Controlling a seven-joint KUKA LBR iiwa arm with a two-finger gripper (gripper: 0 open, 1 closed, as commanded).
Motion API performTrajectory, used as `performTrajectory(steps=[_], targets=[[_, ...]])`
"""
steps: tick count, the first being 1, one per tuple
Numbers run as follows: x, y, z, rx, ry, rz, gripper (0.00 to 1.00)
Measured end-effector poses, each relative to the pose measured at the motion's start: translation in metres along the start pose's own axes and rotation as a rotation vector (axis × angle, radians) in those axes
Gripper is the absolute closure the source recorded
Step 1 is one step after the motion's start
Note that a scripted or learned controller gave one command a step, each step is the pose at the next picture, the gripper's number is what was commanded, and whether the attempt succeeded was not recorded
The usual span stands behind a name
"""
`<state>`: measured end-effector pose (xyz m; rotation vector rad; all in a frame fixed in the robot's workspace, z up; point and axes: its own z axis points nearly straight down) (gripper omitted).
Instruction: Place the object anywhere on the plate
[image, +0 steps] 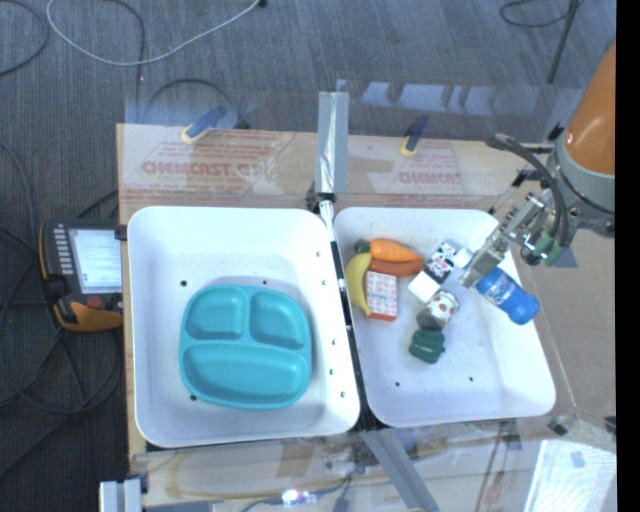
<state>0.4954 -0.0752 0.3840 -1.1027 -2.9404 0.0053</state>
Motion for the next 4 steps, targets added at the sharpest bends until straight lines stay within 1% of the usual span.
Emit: performTrajectory(steps=[1, 2, 3, 4], targets=[[-0.006, -0.021, 0.030, 0.001, 0.000, -0.090, 1.00], [0.027, 0.016, 0.091, 0.000, 0.004, 0.084, 1.00], [0.015, 0.003, 0.020, 0.002, 0.001, 0.298, 1.00], [0.073, 0.068, 0.094, 0.003, 0.004, 0.314, 1.00]])
